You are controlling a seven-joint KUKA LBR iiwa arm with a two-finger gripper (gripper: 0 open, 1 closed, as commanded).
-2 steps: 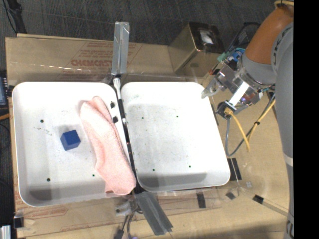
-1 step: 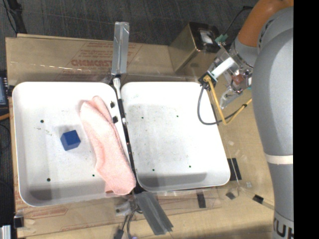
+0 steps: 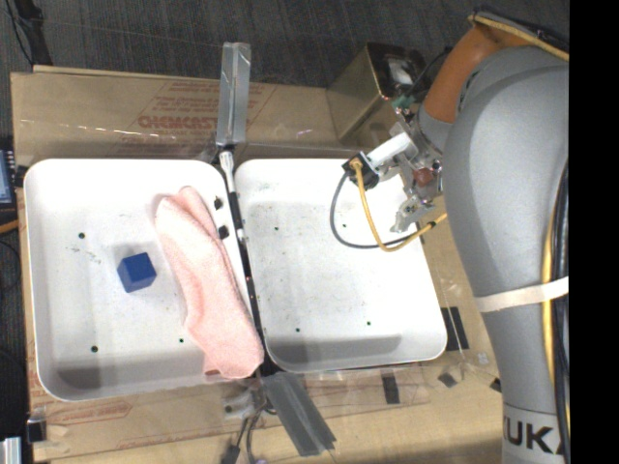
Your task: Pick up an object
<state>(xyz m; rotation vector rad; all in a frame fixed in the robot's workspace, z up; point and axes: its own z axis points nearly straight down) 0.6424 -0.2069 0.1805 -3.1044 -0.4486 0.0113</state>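
Camera view: nothing is being held yet; the pincer [image 3: 411, 211] is being kept over the right bin [image 3: 319, 259], its state unclear, while the blue block [image 3: 136, 271] and pink cloth [image 3: 208, 278] are lying in the left bin [image 3: 68, 288].

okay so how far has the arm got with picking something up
Nothing looks picked up yet. The blue cube lies on the floor of the left bin, and the pink cloth is draped along that bin's right side against the divider. The end effector is over the right bin, near its upper right corner, away from both. Left: move across to the left bin, grasp one and lift.
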